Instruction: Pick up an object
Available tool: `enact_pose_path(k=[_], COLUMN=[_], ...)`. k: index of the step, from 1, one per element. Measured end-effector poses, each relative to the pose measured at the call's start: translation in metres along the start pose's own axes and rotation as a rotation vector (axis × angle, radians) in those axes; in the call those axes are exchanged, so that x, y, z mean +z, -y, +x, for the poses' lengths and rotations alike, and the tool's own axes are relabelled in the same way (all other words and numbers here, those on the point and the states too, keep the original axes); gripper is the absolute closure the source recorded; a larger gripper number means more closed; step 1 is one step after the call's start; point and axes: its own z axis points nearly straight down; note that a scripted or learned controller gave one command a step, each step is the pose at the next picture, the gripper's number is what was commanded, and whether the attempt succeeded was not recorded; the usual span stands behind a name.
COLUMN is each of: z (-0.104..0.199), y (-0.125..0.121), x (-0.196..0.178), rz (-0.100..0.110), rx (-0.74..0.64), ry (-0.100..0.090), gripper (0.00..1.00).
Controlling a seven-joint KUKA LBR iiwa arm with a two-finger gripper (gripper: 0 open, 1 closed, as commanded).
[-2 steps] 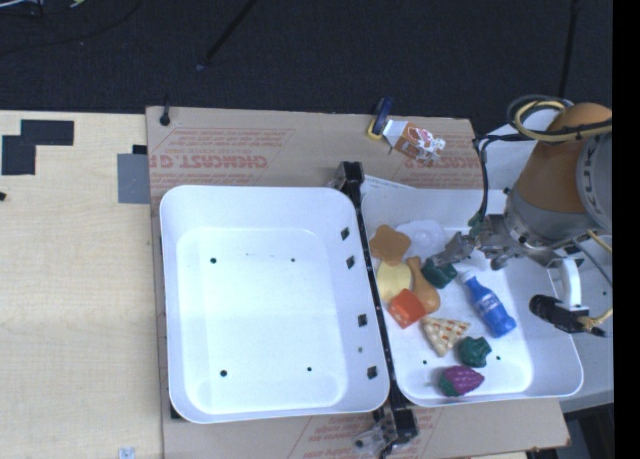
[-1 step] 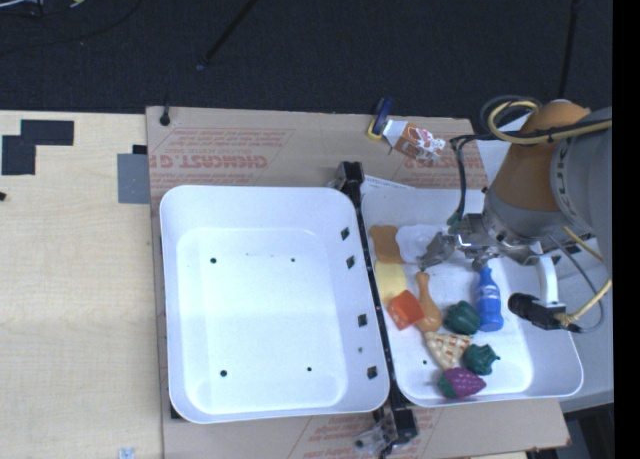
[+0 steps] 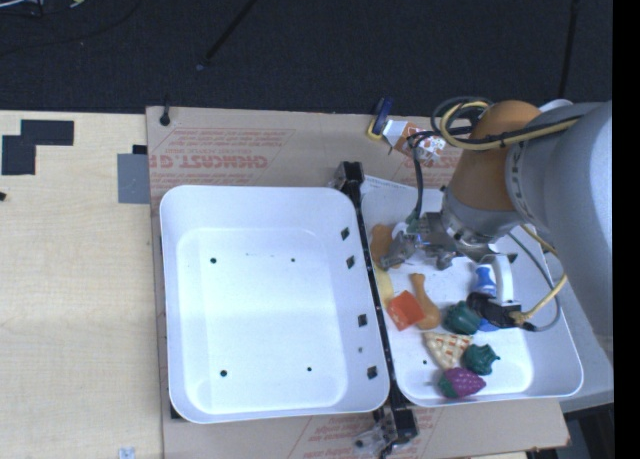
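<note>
Camera view: I see grey arm with orange band [image 3: 490,162] reaching in from right, wrist bent down over right shallow white bin [image 3: 555,372]. Gripper [image 3: 408,247] low near tan curved toy piece [image 3: 381,240] at bin's upper left; grip state I cannot tell, view too cluttered. Orange block [image 3: 405,310] and purple berry-shaped toy [image 3: 461,383] lie nearer front. Left white bin [image 3: 185,297] beside it.

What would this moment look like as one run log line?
arm: over right bin | claw: low, near orange block | grasp: unconfirmed | left bin: white
</note>
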Motion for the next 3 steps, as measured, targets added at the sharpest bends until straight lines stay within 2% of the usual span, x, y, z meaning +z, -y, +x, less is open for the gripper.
enact_pose_path(k=[1,2,3], z=[0.015,0.01,0.016], y=[-0.03,-0.029,0.006], x=[-0.001,-0.001,-0.001], rz=[-0.002,-0.002,0.001], rx=[0.002,0.004,0.007], ry=[0.002,0.003,0.002], gripper=[0.0,0.0,0.0])
